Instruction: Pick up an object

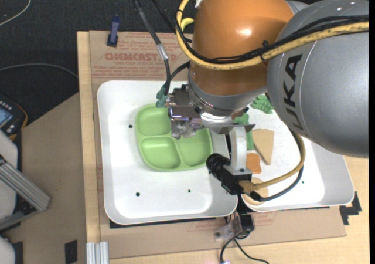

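Whether my gripper [184, 128] is spread wide or squeezed together, I am not able to tell, because my big orange and grey wrist is blocking most of it. I am hanging right over the green tray [158, 139], close to its right side, where the little walls between its three cups are meeting. The tray is lying flat in the left bin [117, 157], near the middle, and nothing is showing in my grip, so I am thinking the pick-up is not done yet. To do this step well, I am guessing I should be coming straight down so that one thin wall or the edge of the tray is going between my two tips, and not the smooth bottom of a cup, where I would just be sliding. Then I should be squeezing gently and lifting slowly, because a wide, light tray may be tipping or slipping out. A bit farther off, in the right bin [328, 195], a tan wedge [265, 144] and a small orange piece [253, 163] are lying just beside each other. Farther back, a blue clip [113, 30] is sitting on the brown cardboard [129, 57].
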Controlling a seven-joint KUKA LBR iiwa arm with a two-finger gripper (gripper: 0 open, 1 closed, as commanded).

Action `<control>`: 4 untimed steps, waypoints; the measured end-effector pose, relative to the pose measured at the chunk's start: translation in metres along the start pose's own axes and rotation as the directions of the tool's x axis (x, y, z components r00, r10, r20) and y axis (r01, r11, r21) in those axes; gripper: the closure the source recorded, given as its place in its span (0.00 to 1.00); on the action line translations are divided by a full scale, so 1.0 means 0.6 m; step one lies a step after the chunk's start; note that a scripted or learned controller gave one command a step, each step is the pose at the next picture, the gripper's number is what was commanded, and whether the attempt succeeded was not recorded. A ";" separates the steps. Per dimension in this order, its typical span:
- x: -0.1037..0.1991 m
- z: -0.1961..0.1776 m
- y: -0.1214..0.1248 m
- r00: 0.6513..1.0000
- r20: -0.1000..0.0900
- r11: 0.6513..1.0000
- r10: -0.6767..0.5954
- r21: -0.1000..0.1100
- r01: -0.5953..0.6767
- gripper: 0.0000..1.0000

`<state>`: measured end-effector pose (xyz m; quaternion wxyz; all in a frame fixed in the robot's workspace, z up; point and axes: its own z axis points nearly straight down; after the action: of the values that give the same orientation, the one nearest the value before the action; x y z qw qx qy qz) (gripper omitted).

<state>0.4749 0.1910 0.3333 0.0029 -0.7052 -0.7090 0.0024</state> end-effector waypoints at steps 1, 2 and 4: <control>-0.119 -0.149 0.008 1.000 -0.001 1.000 0.013 -0.019 -0.013 1.00; 0.026 -0.126 0.005 1.000 -0.002 1.000 -0.004 -0.009 0.004 1.00; -0.212 -0.078 0.008 1.000 -0.001 1.000 0.011 -0.022 -0.011 1.00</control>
<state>0.4805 0.0637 0.3799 -0.0047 -0.7090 -0.7051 -0.0056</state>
